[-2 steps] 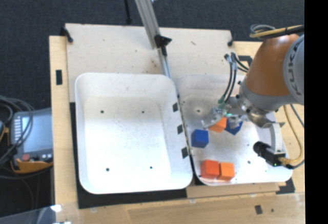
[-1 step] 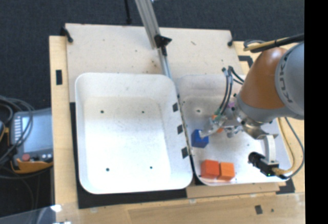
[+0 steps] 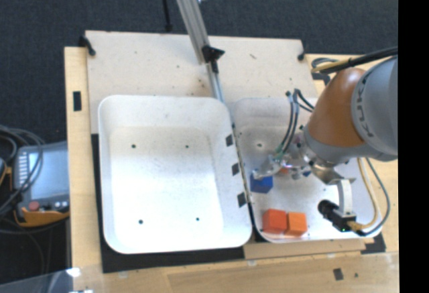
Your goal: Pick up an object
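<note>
Reaching in from the right, the grey arm [image 3: 362,117] with its orange band hangs over the right bin [image 3: 258,117], a shallow white tray with rounded corners. A small blue block [image 3: 261,184] lies just beside the gripper [image 3: 285,165], near the bin's left wall; whether the pincer is apart or together cannot be told. Two orange blocks [image 3: 283,221] sit touching at the front edge. Beside it, the left bin [image 3: 167,171] shows a smooth, speckled floor.
</note>
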Robot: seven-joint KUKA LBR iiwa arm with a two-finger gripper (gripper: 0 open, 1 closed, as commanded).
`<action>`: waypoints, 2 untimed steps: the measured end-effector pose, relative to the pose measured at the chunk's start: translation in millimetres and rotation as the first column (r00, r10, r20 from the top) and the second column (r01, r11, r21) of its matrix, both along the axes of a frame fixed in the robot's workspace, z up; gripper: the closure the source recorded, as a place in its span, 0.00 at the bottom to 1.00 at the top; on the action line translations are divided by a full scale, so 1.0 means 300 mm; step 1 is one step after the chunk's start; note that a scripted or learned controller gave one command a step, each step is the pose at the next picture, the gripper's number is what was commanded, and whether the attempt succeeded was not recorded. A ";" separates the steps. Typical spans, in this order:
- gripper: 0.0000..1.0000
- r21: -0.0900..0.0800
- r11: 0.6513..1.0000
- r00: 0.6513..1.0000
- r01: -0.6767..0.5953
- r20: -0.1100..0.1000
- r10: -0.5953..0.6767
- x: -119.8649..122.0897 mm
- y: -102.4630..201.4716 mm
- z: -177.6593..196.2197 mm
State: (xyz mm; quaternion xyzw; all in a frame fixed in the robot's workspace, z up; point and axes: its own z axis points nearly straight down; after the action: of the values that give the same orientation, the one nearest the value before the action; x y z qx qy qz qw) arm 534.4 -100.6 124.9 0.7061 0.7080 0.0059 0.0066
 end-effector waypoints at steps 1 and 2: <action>1.00 0.001 1.000 1.000 0.010 0.006 -0.010 0.007 -0.003 0.035; 1.00 0.000 1.000 1.000 -0.001 -0.011 0.001 0.028 0.003 0.185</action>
State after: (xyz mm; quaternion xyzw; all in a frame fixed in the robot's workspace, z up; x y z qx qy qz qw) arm 542.6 -99.8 180.2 0.7060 0.7083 0.0018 0.0026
